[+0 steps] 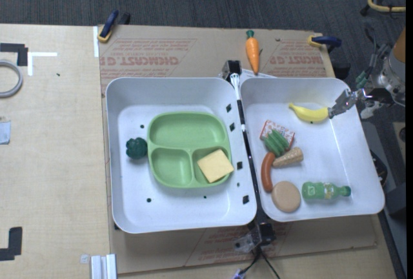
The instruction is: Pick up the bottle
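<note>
Lower right of the frame, inside the right bin (361,142): green bottle (326,191) lying on its side, cap pointing right, close to the bin's lower wall. Just left of it, a round tan bun (286,196), touching or nearly so; above that a red sausage (267,172) and a cone-shaped piece (288,157). Gripper (342,103) sits at the bin's upper right rim, well apart from the bottle, just beside a banana (309,112); whether it is released or clenched I cannot tell, and nothing is seen held. Risks, as I judge them: a lying bottle may roll under a closing grasp; a descent set too far left would strike the bun; too low in the frame, the wall. Open floor lies above the bottle and to its right, the cleanest way in. Left bin (122,200) holds a green tray (188,150), away from the work.
</note>
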`<state>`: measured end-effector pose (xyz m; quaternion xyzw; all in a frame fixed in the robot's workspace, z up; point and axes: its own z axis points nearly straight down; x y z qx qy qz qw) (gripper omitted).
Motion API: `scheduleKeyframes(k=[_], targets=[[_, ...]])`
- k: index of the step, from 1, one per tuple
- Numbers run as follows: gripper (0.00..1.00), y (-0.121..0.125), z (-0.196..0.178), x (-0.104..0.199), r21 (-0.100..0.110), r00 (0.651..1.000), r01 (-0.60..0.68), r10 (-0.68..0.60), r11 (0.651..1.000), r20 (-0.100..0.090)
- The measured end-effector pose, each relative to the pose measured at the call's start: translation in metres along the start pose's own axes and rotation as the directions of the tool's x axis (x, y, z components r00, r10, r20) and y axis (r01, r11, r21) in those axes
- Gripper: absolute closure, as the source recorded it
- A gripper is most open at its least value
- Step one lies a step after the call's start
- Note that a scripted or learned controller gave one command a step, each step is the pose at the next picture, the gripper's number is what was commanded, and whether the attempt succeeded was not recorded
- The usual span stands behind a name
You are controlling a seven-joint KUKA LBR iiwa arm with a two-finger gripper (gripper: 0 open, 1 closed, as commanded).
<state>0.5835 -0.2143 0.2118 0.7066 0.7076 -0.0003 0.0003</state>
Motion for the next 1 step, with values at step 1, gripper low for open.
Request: scheduleKeyframes(k=[1], targets=[[1.00, 0.0005, -0.0098, -0.0003, -0.001, 1.000, 0.003, -0.003, 1.000, 0.002]])
